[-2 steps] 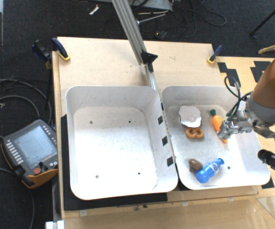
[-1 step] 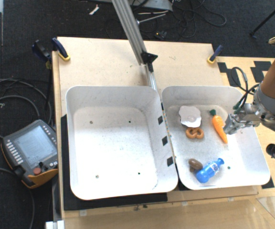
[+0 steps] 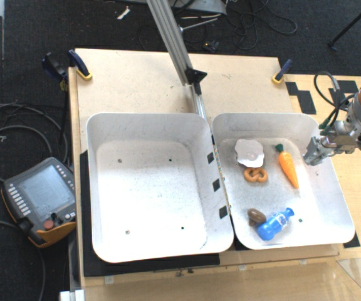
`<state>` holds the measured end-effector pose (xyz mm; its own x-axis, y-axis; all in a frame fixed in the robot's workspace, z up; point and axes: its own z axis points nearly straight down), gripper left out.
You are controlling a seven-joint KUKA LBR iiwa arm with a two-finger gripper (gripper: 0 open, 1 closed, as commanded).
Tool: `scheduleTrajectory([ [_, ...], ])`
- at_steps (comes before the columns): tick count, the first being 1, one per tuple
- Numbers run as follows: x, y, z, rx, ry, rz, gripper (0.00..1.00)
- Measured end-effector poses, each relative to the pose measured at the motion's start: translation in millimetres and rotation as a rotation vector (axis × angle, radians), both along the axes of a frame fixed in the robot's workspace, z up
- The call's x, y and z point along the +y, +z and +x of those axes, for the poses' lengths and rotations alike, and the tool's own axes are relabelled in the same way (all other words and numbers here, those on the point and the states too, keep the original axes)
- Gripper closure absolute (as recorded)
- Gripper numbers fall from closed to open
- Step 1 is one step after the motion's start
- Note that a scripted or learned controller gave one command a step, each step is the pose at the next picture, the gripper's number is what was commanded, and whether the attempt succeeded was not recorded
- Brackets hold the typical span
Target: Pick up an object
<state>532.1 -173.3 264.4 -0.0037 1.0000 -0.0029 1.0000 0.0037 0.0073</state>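
Observation:
The right bin [image 3: 331, 193] holds a toy carrot [image 3: 287, 167], a small pretzel [image 3: 256, 175], a white shell-like piece [image 3: 249, 152], a brown lump [image 3: 256, 216] and a blue bottle [image 3: 274, 224]. My gripper [image 3: 316, 152] hangs over the bin's right side, just right of the carrot and apart from it. I see nothing between its fingers.
The left bin [image 3: 105, 130] lies beside the right one. A metal pole [image 3: 171, 33] slants down to the divide between the bins. Clamps [image 3: 80, 64] sit at the bench's back corners. A teach pendant [image 3: 39, 196] rests on the floor at left.

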Motion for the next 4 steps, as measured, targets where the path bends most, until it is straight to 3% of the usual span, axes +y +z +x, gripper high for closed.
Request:
scheduleTrajectory([
  [4,211,-26,68,0.006,0.004,0.004,1.00],
])
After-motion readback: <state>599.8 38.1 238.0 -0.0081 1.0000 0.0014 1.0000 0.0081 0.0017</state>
